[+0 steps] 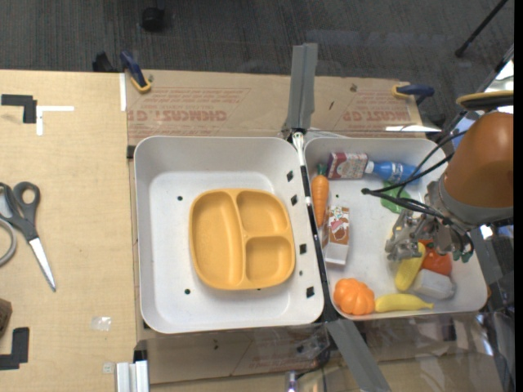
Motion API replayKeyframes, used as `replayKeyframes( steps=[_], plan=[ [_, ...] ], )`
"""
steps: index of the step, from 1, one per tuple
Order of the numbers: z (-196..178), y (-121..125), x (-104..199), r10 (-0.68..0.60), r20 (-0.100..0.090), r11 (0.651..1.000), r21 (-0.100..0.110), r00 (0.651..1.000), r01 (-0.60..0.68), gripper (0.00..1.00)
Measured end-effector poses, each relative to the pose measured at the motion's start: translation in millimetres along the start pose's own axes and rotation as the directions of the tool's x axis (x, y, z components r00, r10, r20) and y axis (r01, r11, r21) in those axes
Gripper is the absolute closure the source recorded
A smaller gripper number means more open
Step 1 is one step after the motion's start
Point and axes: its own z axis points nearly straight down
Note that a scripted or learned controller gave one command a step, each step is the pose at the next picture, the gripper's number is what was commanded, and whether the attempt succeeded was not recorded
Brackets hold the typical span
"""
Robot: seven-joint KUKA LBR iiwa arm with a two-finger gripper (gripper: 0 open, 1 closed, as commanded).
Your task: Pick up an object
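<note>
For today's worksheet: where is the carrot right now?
The carrot lies in the right bin, along its left wall, just above the small carton and left of the bottle.

A pair of grey-handled scissors (29,231) is lying on the wooden bench (65,300), well apart from the bins. A blue clamp (135,71) is being kept at the edge of the cardboard sheet (204,113), and a second blue clamp (415,91) is sitting near the far right corner.
</note>
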Motion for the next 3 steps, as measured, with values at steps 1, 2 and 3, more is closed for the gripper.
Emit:
replayKeyframes(
  steps=[1,2,3],
  plan=[
    [10,23,-43,0.290,-0.003,0.957,0.000,0.957,-0.290,1.00],
    [-151,100,-64,0.310,-0.005,0.951,0.000,0.951,-0.310,1.00],
    [11,19,-27,0.324,-0.006,0.946,0.001,0.946,-0.324,1.00]
  ],
)
